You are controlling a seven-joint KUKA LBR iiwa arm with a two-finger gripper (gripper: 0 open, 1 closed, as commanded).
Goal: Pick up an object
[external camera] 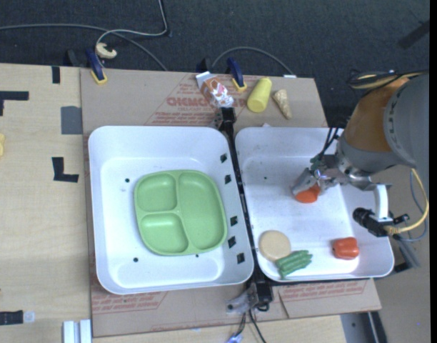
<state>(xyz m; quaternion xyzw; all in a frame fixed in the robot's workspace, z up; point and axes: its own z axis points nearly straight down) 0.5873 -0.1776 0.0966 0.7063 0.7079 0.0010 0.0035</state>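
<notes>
**Closing on the orange piece in the right bin**

The gripper [309, 186] is low in the right bin [275, 145], its tip right at a small orange-red piece [306, 196] lying near the bin's middle. Whether the piece sits between the gripper's two sides or just beneath and beside them cannot be told from this slanted view, and neither can how wide the gripper stands. I would not count it as held.

My read is that this is the grasp step. To do it well, the tip should be centred over the piece before closing, reaching low enough to catch its sides rather than pressing its top. The piece looks small and rounded, so an off-centre squeeze would likely push it out sideways across the smooth bin floor. A straight, slow lift afterwards would show at once whether it came along.

Other things lie well apart toward the near edge: a tan disc [275, 244] touching a green pod [294, 261], and a red piece [345, 247] near the corner. None crowds the grasp. The bin's wall is also clear of the gripper.

The left bin [108, 191] holds a green divided plate [180, 211]. Beyond the bins, a yellow cylinder [259, 95] rests on the cardboard.
</notes>
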